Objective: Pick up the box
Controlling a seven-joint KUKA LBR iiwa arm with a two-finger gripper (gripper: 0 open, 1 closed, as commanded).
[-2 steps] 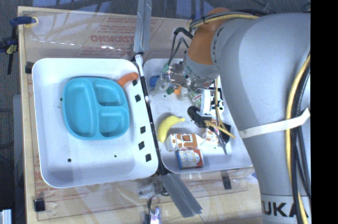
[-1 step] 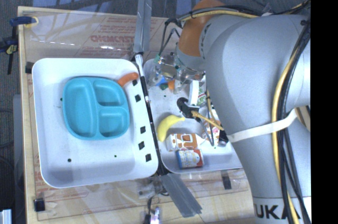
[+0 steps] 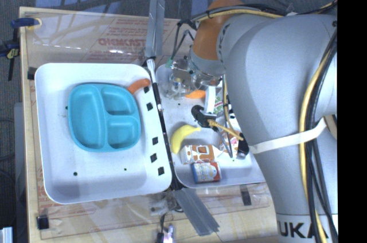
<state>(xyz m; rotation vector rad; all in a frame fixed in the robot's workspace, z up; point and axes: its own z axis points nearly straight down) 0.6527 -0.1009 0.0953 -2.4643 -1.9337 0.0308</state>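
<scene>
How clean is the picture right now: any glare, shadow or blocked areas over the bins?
Camera view: sharp overall; glare streaks on the clear sheet behind the left bin; the arm covers much of the right bin; soft shadow edges the blue tray.

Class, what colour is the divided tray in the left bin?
Light blue tray, seen in the camera view.

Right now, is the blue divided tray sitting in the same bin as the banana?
No, the blue tray lies in the left bin, while the banana lies in the right bin.
</scene>
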